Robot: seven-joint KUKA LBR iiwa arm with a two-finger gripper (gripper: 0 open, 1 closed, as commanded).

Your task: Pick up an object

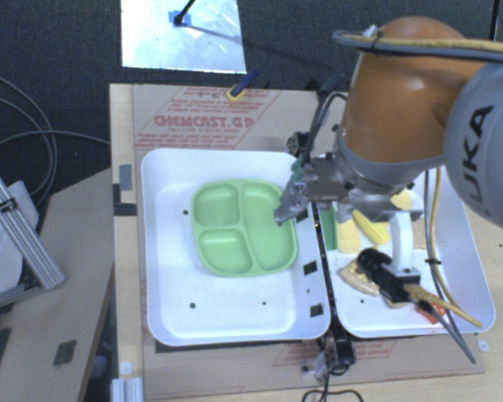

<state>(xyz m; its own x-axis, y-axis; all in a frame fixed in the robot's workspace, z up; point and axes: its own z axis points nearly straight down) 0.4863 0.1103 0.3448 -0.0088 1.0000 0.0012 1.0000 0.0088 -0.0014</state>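
Note:
A light green divided plate (239, 229) lies flat in the left white bin (176, 308). My gripper (292, 203) hangs low over the plate's right rim, close to the wall between the two bins. Nothing shows in its grasp. In the right bin (474, 283), yellow pieces (350, 233) lie just under the wrist, partly hidden by the arm. A flat tan object (356, 276) sits near that bin's front, and a small orange thing (430, 311) lies by the front right.
The bulky grey and orange arm (402, 99) covers much of the right bin's back half. A cardboard sheet (201, 120) lies under the bins. A metal frame (17, 233) stands off the bench at the left.

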